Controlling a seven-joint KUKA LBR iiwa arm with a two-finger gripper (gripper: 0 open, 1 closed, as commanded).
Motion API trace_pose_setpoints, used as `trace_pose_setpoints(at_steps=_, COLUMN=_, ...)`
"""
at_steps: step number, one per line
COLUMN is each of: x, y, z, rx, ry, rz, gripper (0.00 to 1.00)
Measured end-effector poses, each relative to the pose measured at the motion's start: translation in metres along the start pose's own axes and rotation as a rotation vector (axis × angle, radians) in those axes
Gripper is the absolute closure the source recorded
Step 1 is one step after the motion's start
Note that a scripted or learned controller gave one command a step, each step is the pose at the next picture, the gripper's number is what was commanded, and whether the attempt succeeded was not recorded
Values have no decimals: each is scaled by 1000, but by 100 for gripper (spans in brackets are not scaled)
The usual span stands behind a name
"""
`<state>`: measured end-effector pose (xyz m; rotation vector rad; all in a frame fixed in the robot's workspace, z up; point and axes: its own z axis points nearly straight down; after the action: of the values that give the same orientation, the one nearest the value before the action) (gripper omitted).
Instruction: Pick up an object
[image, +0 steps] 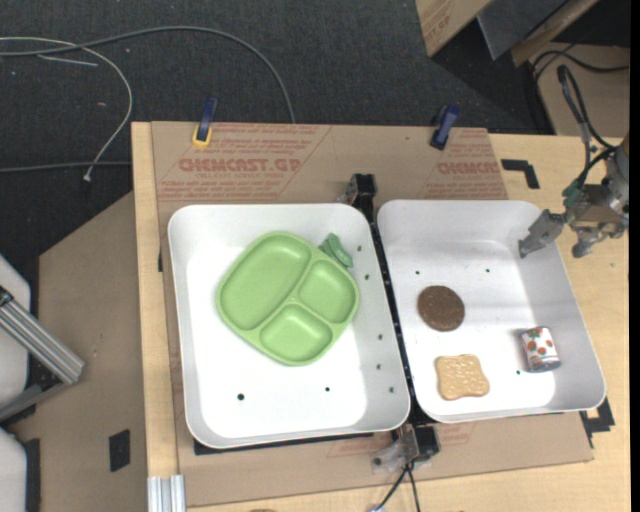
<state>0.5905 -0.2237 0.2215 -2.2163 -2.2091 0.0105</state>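
Two white bins side by side on a cardboard-covered tabletop (300, 150), green divided plate (288, 297) in left bin (200, 400), round brown cookie (440, 307), tan cracker (461, 377) and small patterned can (539, 349) in right bin (500, 230), claw (560, 235) over right bin's far right corner.

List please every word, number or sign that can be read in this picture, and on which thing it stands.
"CHEMCAST GP": red print on the brown protective sheet behind the left bin.
The same red print at the sheet's right end: blurred, not readable.
Small can in the right bin: red marks, too small to read.
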Motion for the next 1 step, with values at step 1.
trace_pose_setpoints(at_steps=1, x=1, y=3, z=-7, rx=-13, ry=-3, rz=-4, gripper=0)
